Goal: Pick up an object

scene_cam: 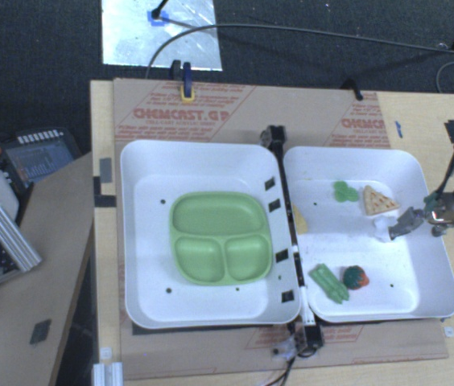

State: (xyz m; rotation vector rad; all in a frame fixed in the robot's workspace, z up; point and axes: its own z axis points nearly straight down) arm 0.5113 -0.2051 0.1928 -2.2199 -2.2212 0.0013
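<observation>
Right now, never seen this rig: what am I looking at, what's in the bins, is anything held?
One fixed camera looks down at a slant on a bench with two shallow white bins side by side. The left bin holds a green divided plate with three compartments. The right bin holds small toy foods: a green leafy piece, a pizza-like wedge, a green pea-pod-like piece and a red strawberry-like piece. The robot arm comes in from the right; its gripper sits low over the right bin's right side, just below the wedge. The image is too blurred to tell its state or whether it holds anything. Cardboard lies under the bins.
</observation>
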